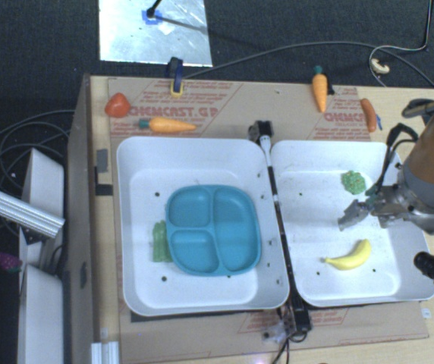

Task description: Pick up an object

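Yellow banana [350,255] lies clear of gripper [356,214] and bin rim [353,299].

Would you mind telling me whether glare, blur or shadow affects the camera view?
In the camera view, glare washes out the foil sheet above the bench; the end effector looks soft and blurred over the right bin; the banana and blue plate stay fairly sharp, with faint shadows.

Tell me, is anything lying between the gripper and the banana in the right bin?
Nothing visible does. The gripper hangs over the right bin, the banana lies just below it in the picture with bare bin floor between, and the green piece lies on the opposite side.
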You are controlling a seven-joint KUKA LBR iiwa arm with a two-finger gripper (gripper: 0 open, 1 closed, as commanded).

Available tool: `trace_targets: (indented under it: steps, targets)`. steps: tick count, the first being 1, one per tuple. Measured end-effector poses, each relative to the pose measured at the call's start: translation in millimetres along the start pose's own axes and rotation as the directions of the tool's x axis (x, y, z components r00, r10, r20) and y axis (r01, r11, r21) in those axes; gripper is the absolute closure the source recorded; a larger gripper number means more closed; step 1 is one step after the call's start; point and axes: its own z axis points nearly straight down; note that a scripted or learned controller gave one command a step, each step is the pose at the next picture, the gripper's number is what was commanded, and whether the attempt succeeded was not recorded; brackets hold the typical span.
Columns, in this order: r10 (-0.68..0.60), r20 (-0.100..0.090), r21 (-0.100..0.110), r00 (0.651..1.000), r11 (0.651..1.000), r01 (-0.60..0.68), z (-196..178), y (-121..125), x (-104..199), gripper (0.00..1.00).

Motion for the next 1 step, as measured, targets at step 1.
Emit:
trace_targets:
  steps: [1]
  targets:
    - [0.003, 0.000, 0.002, 1.000, 1.000, -0.003, 79.0, -11.4, -39.1, 0.00]
